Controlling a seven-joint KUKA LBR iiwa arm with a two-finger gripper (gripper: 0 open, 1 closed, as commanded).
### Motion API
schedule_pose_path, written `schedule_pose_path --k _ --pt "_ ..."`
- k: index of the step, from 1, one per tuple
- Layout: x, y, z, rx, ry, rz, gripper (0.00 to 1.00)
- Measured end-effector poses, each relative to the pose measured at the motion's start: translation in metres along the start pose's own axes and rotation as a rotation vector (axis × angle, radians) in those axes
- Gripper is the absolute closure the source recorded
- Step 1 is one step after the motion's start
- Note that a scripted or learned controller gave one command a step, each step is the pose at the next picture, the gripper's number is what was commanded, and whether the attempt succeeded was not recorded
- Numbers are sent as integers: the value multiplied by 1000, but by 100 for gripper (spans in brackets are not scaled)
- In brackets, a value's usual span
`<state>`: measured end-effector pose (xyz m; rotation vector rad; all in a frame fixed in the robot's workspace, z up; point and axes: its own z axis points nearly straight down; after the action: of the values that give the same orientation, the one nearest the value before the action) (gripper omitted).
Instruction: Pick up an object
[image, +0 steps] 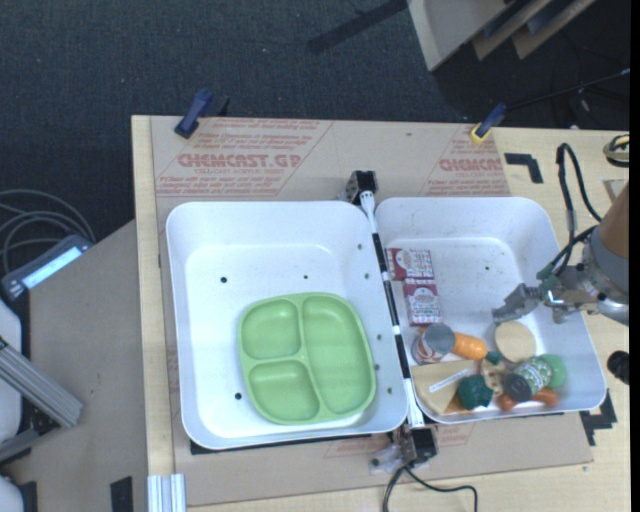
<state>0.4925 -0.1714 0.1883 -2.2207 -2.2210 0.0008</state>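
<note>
While the grey arm is reaching in from the right, its gripper is hovering over the right bin, fingers spread apart and gripping nothing. Just below it, a pale round disc is lying among jumbled toy foods, including an orange carrot and a green-topped piece. A green divided plate is sitting in the left bin.

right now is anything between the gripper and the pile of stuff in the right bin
Nothing visible. The gripper sits over the right bin, right beside the pile, with a tan disc just below it. The green tray lies in the left bin, out of the way.
</note>
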Motion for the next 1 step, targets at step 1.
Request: schedule_pose_path --k 1 --pt "52 4 70 -3 -1 0 0"
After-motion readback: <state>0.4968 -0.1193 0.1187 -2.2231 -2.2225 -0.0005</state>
